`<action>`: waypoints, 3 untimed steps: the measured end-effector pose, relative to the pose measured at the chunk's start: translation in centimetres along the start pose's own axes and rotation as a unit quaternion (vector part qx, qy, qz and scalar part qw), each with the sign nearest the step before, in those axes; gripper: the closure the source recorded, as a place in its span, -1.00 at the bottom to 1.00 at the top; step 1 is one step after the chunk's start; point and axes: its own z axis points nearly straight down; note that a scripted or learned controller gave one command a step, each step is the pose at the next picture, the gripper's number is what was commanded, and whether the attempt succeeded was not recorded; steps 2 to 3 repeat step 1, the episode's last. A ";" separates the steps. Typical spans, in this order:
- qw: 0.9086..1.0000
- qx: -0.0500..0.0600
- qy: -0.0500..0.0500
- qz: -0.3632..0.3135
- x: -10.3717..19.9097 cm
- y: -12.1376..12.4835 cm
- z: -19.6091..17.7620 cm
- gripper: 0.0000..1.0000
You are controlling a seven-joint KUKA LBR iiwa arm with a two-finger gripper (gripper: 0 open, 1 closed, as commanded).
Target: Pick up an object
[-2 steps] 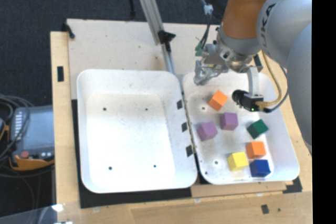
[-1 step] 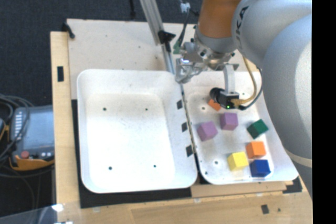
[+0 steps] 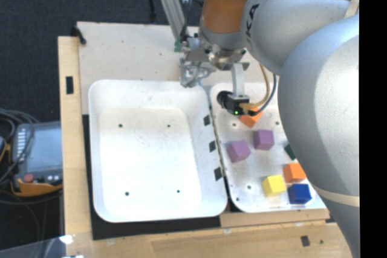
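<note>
Looks like a robotics lab setup to me. A big grey KUKA arm (image 3: 302, 39) hangs over a wooden bench (image 3: 69, 130) with two white bins (image 3: 100, 130), coloured test cubes (image 3: 273, 185), probably a teach pendant (image 3: 36, 157) at the far left.

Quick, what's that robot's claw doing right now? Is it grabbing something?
Gripper: above the far rim of the left shallow white bin; open or closed cannot be told, and no object is visibly held.
</note>
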 end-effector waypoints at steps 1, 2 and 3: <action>1.000 0.001 -0.002 0.001 -0.4 -0.1 0.0 -1.00; 1.000 0.001 -0.002 0.001 -0.4 -0.1 0.0 -1.00; 1.000 0.001 -0.002 0.001 -0.4 -0.1 0.0 -1.00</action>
